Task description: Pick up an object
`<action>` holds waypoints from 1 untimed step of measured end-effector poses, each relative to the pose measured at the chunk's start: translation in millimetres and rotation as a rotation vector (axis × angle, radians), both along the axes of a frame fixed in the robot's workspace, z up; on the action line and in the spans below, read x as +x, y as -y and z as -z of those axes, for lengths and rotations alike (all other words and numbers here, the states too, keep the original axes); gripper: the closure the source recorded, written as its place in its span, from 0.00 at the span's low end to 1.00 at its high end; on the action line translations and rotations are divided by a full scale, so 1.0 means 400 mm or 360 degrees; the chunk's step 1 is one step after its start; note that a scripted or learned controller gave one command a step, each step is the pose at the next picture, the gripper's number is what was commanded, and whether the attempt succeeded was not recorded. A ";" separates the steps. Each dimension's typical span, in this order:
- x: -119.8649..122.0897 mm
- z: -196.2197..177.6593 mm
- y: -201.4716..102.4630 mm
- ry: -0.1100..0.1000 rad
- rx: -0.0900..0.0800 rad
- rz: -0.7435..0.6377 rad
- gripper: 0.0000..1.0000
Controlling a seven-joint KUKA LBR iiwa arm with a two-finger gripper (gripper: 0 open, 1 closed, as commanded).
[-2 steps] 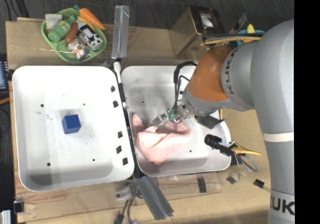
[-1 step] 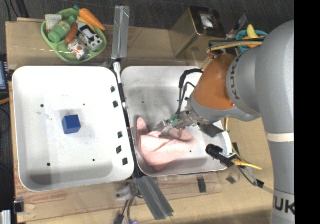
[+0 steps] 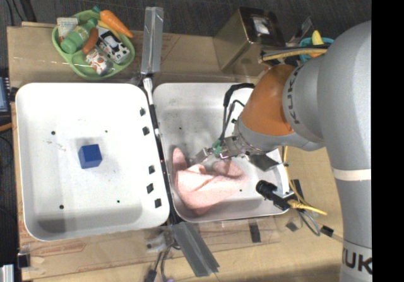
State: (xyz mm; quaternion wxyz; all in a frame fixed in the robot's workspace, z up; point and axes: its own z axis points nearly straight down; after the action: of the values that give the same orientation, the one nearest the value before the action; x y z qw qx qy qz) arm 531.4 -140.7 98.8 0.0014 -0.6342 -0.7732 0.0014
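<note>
With the gripper (image 3: 218, 151), whose grip state cannot be told, poised over the crumpled pink cloth (image 3: 205, 186) in the right white bin (image 3: 189, 101), a raised fold should be pinched firmly.

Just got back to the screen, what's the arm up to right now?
The arm is reaching into the right bin, with its pincer down at the pink cloth lying near that bin's front. Whether it has a grip on the cloth can't be told from here. A blue cube sits alone in the left bin.
</note>
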 end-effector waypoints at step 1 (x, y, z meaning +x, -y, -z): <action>0.001 -0.019 0.001 -0.0005 -0.0001 -0.0004 1.00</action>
State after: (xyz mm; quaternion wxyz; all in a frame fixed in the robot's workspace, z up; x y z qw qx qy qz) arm 531.6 -141.3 106.3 0.0026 -0.6332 -0.7740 0.0026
